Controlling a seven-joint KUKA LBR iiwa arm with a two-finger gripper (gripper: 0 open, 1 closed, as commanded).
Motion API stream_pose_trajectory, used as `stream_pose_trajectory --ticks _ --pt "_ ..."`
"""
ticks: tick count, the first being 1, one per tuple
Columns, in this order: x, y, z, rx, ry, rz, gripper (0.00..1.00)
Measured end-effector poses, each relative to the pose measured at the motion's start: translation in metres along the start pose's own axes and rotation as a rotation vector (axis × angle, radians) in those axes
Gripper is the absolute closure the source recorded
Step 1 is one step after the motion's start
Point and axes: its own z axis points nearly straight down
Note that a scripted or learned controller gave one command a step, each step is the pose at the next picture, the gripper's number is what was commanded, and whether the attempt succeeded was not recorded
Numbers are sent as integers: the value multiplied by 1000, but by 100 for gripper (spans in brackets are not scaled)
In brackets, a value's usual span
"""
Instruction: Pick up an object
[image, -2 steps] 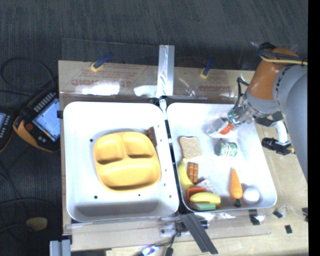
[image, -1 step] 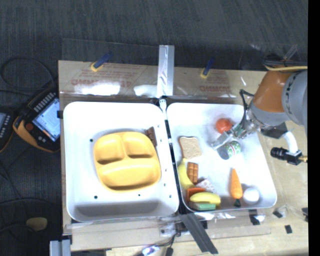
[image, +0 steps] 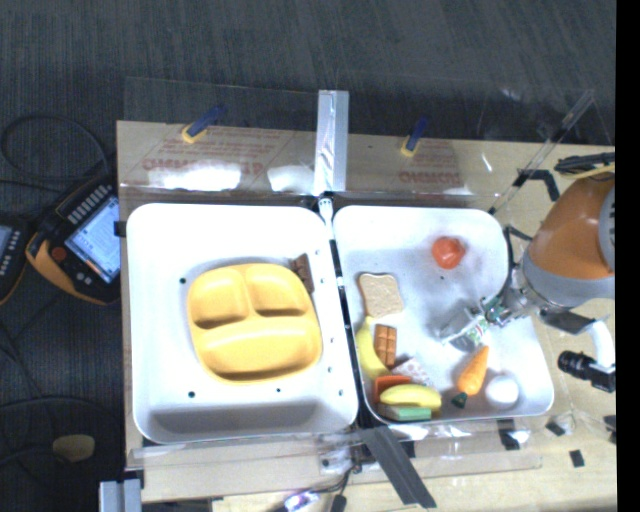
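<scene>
We see 2 shallow white bins side by side on the surface (image: 140, 140). The left bin (image: 150, 400) holds a yellow divided tray (image: 253, 320), with a small brown piece (image: 301, 268) touching the tray's upper right corner.

The right bin (image: 400, 225) holds the loose items. A red tomato (image: 448, 252) lies near the upper middle, well apart from the rest. A slice of toast (image: 381, 294) sits toward the bin's left side, and just below it a banana-like yellow piece (image: 370, 352) lies against the left wall with a brown ridged piece (image: 386, 343) resting on it. In the lower left corner we make out a yellow-green item (image: 410, 398) with something red (image: 392, 382) just above it. An orange carrot (image: 473, 369) stands tilted near the lower right, and a white egg-like object (image: 502, 390) lies just to its right.

The arm (image: 570, 245) reaches in from the right, its orange band over the bin's right rim. The end effector (image: 470, 325) is low in the right bin, just above the carrot's top end and well below the tomato. We cannot tell how far apart its tips stand, and we see nothing clearly between them.
</scene>
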Motion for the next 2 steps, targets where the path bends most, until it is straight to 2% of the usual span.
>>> stream_pose_trajectory --ticks 1,2 --pt "-6 27 2 -11 -1 84 0" --pt "-7 29 -7 -16 -6 82 100"
